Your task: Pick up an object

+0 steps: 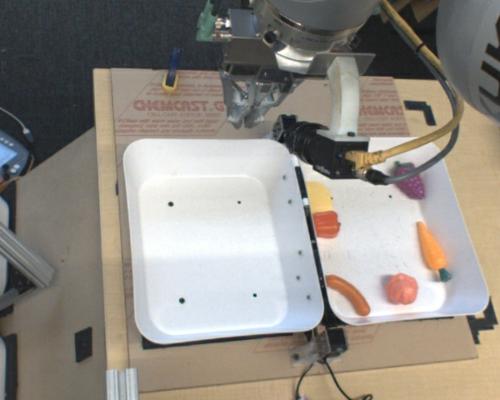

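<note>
Camera view: tool (248,107) hangs above the left bin's (150,165) far rim, finger state unclear.

Bright, even overhead light, mild glare on the white bins (142,223) (arm slightly blurred).

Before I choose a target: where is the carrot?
The carrot lies in the right bin near its right rim, below the purple grapes and above the pink-red fruit.

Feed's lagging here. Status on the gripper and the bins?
Gripper above the bench past the left bin, nothing between fingers. Toy foods in right bin: carrot, sausage, grapes. Black fixture overhangs it.
</note>
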Controlling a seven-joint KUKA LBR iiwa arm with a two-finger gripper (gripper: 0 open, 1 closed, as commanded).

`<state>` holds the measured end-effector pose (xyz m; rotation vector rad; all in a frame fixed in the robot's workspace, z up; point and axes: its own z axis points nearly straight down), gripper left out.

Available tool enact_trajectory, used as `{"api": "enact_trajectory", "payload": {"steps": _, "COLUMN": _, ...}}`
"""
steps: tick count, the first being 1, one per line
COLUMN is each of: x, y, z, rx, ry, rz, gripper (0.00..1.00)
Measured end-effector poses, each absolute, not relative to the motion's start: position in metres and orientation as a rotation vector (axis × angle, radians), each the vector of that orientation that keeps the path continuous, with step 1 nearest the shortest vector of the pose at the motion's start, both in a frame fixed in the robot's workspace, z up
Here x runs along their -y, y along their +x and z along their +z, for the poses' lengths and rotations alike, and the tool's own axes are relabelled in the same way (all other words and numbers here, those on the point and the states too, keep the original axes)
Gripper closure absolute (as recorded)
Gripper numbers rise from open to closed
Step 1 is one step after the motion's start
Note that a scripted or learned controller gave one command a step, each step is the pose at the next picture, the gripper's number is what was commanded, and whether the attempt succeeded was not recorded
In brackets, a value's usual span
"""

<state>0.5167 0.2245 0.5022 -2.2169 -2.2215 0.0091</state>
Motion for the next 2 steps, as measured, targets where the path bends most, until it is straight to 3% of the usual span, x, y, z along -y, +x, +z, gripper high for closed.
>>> {"api": "enact_trajectory", "payload": {"steps": 1, "x": -0.224, "y": 0.582, "z": 0.536, "rx": 2.221, "ry": -2.228, "rz": -0.008, "gripper": 1.00}}
{"api": "enact_trajectory", "payload": {"steps": 2, "x": -0.225, "y": 0.554, "z": 0.526, "rx": 2.222, "ry": -2.218, "rz": 0.004, "gripper": 1.00}}
